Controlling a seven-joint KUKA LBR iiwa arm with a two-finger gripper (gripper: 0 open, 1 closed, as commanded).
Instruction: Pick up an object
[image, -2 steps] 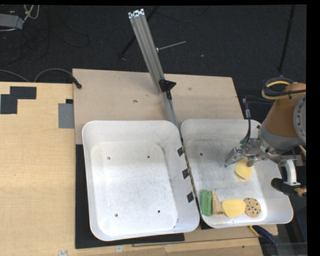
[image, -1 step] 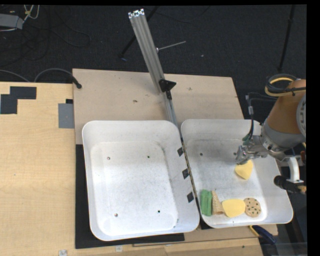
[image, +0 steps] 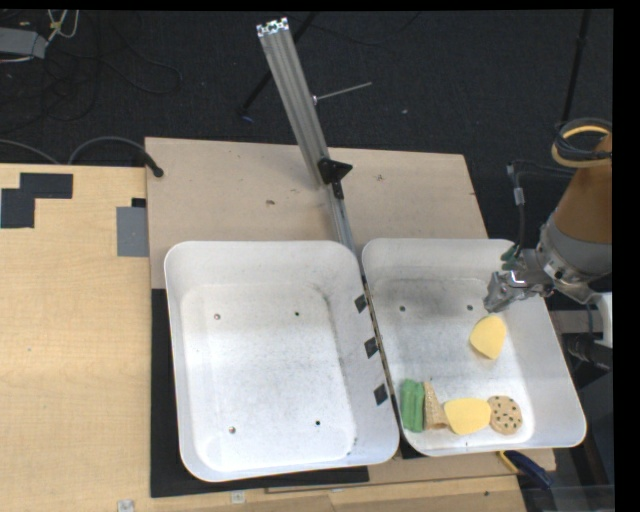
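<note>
Metal jaws (image: 497, 296) perhaps touching rounded yellow piece (image: 488, 337).

Both bins are white: the left bin (image: 265, 360) has grey scuffing, the right bin (image: 440, 300) too. In the right one I see a yellow piece (image: 488, 337), a second yellow piece (image: 466, 415), a green piece (image: 412, 405), a tan sandwich-like piece (image: 433, 405) and a brown cookie (image: 505, 414) with dark chips. My arm (image: 585, 215) has an orange band
</note>
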